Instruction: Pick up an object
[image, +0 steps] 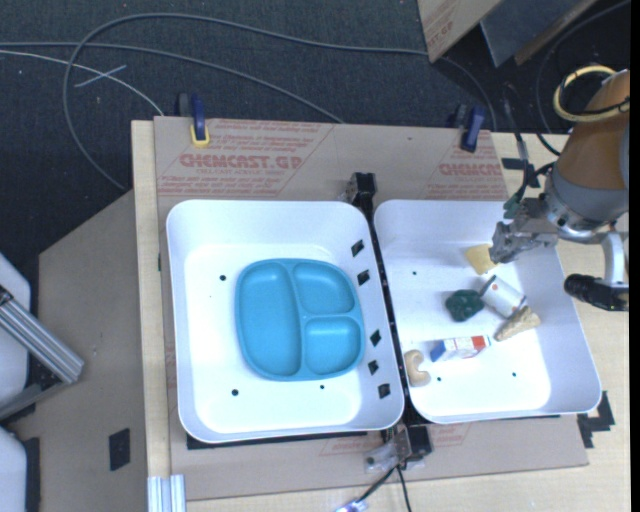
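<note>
At the right edge of the scene, the arm (596, 150) is seen reaching in over the far right corner of the right bin (560, 385), its orange band uppermost and its wrist bent down toward the bin floor. The gripper (503, 245) is lowered just beside a yellow piece (479, 259); whether its fingers are apart or together cannot be told.

Both bins are set on a pale board (290, 150) printed with red lettering and fixed by two blue clamps (199, 118) at its far edge. Dark carpet (250, 50) crossed by thin cables is seen beyond, and a cardboard box (455, 22) lies at the far right.

A blue divided tray (298, 318) is held in the left bin (190, 250), lying flat near its middle. Scattered in the right bin are the yellow piece, a dark green object (462, 305), a white cylinder (501, 294), a tan wooden piece (517, 323), a red and white tube (459, 348) and a small beige item (416, 368) near the left wall.
</note>
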